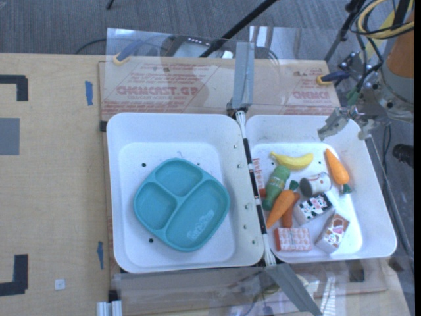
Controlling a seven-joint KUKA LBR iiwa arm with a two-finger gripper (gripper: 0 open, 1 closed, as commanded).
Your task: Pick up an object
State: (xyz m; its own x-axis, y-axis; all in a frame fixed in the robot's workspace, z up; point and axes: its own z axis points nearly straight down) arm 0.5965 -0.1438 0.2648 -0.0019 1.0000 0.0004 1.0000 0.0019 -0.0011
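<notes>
Objects for picking, such as the banana (293,158) and two carrots (337,166), all lie in the right bin (385,232). You see the gripper (346,125) above its far edge, fingers spread, pinching nothing. The pick is not yet started.

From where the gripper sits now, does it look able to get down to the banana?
Probably yes. The gripper hangs open over the right bin's far corner, and the banana lies near that end, on top, with nothing covering it. A green bottle beside it may crowd one finger.
</notes>
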